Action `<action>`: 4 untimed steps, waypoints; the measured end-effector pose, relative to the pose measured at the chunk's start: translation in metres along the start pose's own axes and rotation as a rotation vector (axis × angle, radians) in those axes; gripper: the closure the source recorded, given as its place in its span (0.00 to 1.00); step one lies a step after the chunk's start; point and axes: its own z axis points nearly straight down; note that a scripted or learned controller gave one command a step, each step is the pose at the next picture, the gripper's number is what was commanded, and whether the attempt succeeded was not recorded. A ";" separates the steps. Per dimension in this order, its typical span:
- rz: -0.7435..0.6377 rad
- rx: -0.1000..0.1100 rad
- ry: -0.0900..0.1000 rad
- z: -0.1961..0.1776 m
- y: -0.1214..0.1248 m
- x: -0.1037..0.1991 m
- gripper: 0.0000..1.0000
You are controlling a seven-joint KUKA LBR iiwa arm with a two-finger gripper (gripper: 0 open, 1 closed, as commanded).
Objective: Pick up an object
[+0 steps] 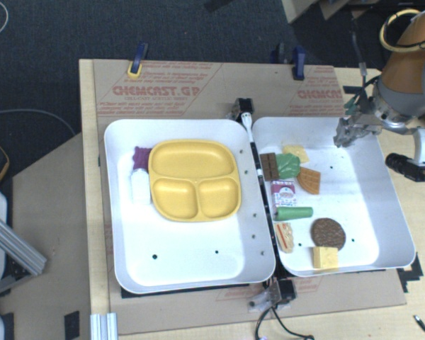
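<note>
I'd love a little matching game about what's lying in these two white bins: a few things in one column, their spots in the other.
Things:
1. yellow tray
2. brown round cookie
3. purple item
4. gripper

Places:
A. tucked against the tray's left edge, left bin
B. above the right bin's far part
C. filling the middle of the left bin
D. near part of the right bin, just above a yellow block

Pairs: 1-C, 2-D, 3-A, 4-B
</note>
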 end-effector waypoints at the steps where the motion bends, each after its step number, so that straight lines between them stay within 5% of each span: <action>1: -0.002 -0.002 -0.001 -0.059 0.007 -0.008 1.00; 2: -0.001 0.000 0.000 -0.086 0.009 -0.009 1.00; 4: -0.004 0.011 0.006 -0.097 -0.063 0.074 1.00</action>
